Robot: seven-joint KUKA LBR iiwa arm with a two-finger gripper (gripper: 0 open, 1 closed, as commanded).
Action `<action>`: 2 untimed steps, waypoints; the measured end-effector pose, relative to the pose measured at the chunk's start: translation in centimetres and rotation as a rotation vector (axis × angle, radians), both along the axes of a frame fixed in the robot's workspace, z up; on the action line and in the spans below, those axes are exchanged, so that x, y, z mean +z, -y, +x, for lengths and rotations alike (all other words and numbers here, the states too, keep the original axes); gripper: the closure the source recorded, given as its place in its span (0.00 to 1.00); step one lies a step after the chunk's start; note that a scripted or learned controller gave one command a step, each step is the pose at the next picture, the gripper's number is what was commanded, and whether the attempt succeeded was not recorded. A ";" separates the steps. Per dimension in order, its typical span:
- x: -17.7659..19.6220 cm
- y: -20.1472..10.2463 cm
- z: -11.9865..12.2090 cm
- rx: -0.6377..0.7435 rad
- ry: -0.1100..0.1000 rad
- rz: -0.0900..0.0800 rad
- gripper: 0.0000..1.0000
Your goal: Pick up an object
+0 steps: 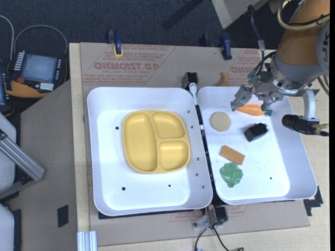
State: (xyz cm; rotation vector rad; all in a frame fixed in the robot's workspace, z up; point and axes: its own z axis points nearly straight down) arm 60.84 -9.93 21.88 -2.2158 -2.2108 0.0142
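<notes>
Brown cardboard sheet (157, 229), one piece, covers the bench; its lower edge at the bottom of the frame is the closest surface.

White bins: two, side by side on the sheet.
- Left bin (104, 182), at centre frame, contains one yellow divided plate (156, 140) with three compartments.
- Right bin (282, 177), at right of centre, contains five loose objects.

Arm (303, 30): one, entering at the upper right of the frame. The orange band sits above the grey wrist.

Gripper (255, 101): one, positioned over the upper part of the right bin, directly above the orange carrot. Whether it is released or clenched cannot be read from this angle, and a grasp on the carrot cannot be confirmed.

Loose objects in the right bin, one of each:
- Orange carrot (250, 109), lying roughly level, near the bin's upper edge, under the gripper.
- Green leafy piece (231, 173), lowest in the bin.
- Black block (256, 132), below and just right of the carrot, tilted.
- Orange-brown rectangular block (232, 154), just above the green leafy piece.
- Tan round disc (221, 122), left of the carrot, near the bin's left wall.

Blue clamps: two on the sheet's upper edge, one at upper left (118, 43) and one at upper right (225, 45).

Handheld control unit (36, 69): one, off the bench at the upper left of the frame.
</notes>
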 end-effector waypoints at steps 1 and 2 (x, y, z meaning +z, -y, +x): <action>0.8 0.0 0.3 0.003 0.014 -0.001 0.00; -3.9 0.8 0.3 0.001 0.008 -0.001 0.00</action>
